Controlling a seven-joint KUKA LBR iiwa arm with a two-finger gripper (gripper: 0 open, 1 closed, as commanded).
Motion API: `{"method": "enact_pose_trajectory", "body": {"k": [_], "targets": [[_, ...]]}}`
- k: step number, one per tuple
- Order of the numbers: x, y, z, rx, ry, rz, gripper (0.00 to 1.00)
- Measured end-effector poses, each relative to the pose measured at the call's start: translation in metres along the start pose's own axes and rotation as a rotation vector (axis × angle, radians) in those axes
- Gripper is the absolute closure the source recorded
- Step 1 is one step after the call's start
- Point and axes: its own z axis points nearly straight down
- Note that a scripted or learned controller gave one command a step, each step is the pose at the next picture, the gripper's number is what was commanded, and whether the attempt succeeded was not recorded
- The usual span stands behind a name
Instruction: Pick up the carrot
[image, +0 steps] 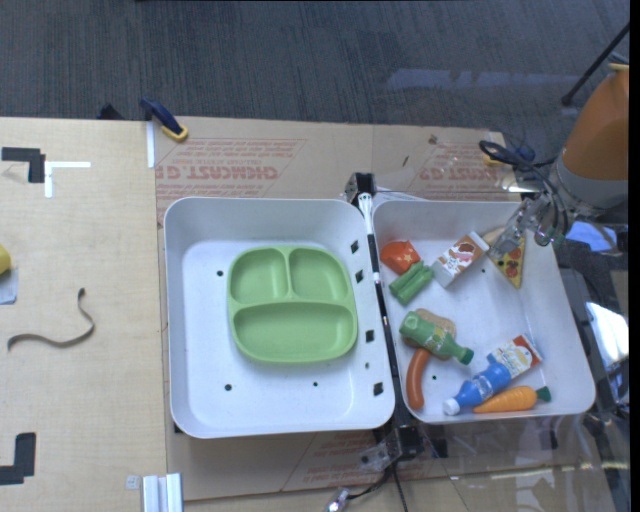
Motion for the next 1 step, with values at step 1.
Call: {"method": "enact_pose_trajectory", "body": {"k": [1], "targets": [[-0.0020, 0.0011, -0.0113, -0.001, -0.008, -0.003, 1.00]]}}
